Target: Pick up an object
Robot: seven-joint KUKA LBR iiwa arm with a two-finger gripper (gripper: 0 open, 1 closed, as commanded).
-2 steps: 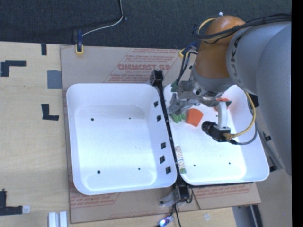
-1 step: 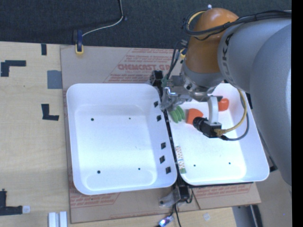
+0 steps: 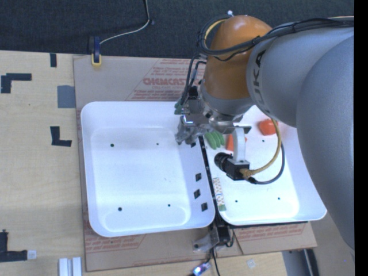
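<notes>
Grey metal of my end effector [image 3: 188, 128] sits low over the seam where the two bins meet, near their far ends, tucked under my orange wrist band [image 3: 233, 56]. Whether it's released or clenched, I cannot tell from this slant; my own wrist hides most of it. Nothing visibly grasped.

Just beside it, to the right, a green object [image 3: 215, 139] lies in the right bin [image 3: 270, 209], partly under my wrist. Next to that, a thin orange piece [image 3: 230, 142] stands against a white bracket. Further right, a separate orange object [image 3: 266, 126] rests near the far end of the same bin, partly hidden by my grey arm [image 3: 310, 85]. Any of these could be the pick target; the green one is nearest.

Left bin [image 3: 135, 171] has only small dark dots on its floor. Both bins sit on a cardboard sheet [image 3: 155, 82] on the worktop [image 3: 34, 171].

Risks, my guess: I'm over the divider, not over the green object, so a close here likely catches bin rim or nothing. A black cable with a connector [image 3: 233, 168] loops off my wrist over the right bin and could drag across or nudge objects. Green and orange pieces lie close together, so a double grab or a push-away is possible.
</notes>
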